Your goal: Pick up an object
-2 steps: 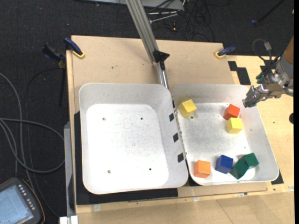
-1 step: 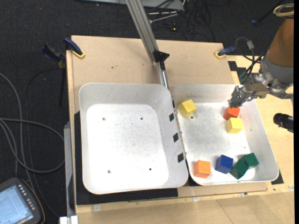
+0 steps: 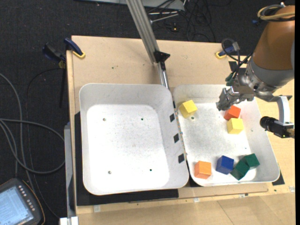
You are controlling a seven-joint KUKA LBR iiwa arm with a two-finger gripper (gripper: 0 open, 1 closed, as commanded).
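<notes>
Red-orange block (image 3: 233,112) near right bin's (image 3: 269,150) far edge, beside fingers (image 3: 225,101), grip indiscernible.

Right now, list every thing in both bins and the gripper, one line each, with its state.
gripper: low in the right bin, beside the red block
red block: lying loose
yellow block by the divider: lying loose
yellow block under the red one: lying loose
orange block: lying loose
blue block: lying loose
two green blocks: touching each other
right bin: holds all blocks
</notes>
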